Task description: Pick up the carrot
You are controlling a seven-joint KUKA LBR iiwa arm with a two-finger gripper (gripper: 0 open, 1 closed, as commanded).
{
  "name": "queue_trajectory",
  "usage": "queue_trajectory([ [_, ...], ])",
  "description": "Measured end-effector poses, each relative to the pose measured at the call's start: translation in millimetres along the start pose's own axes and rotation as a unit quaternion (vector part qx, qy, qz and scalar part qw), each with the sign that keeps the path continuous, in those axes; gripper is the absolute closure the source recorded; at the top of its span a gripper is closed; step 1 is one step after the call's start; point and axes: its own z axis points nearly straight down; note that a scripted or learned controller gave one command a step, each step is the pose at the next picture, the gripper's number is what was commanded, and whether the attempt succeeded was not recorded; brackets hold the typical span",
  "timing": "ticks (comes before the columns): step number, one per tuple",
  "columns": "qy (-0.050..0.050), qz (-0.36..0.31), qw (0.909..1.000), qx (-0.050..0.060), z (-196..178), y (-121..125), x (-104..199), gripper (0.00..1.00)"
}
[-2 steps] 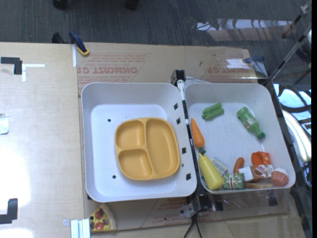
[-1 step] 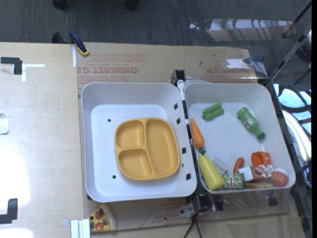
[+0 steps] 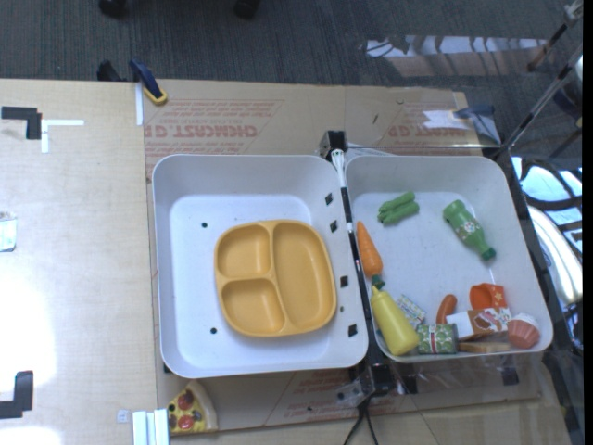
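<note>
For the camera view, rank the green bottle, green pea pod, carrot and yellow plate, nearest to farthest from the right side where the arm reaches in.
1. Green bottle, right bin, toward its right wall.
2. Green pea pod, same bin, upper middle.
3. Carrot, along that bin's left wall.
4. Yellow plate, left bin.

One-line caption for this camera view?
Carrot lies against the right bin's left wall; yellow plate sits in the left bin.

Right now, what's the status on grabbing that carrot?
Carrot lying untouched in right bin, against its left wall. Yellow bottle close below its tip. Green bottle and other toy foods well apart.
</note>
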Motion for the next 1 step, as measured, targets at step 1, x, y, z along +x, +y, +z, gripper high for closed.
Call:
queue_trajectory([
  [1,-0.002,-0.003,1.0000,-0.001,-8.7,2.1,1.7,1.00],
])
